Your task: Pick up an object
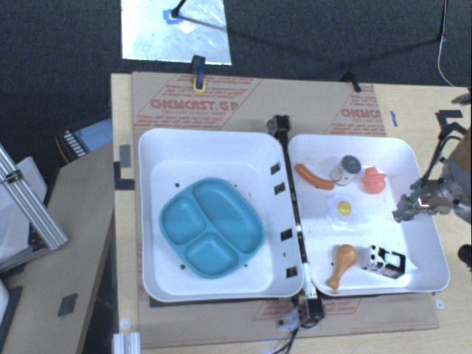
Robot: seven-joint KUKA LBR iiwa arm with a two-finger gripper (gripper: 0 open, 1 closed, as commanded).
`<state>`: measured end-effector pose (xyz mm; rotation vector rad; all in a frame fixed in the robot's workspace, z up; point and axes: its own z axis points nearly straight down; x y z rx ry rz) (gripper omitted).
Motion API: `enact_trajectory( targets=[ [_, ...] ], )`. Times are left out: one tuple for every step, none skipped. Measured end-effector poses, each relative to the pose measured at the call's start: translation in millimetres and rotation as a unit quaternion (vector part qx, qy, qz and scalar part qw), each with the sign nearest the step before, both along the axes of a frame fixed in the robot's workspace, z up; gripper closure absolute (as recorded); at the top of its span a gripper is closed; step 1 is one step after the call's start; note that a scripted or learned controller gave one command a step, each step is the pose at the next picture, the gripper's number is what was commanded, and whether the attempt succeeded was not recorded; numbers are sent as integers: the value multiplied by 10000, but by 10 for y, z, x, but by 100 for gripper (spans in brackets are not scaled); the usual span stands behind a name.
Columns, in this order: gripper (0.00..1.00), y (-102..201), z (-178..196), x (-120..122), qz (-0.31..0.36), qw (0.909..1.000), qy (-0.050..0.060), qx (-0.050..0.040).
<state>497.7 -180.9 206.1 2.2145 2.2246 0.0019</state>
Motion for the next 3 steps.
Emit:
enact_trajectory(
  targets=[
    [100,526,128,52,28,10000,-6,10],
    [100,1104,195,192,18,10000,-1,6],
    [100,1519,194,244,11,10000,1,6]
  ],
)
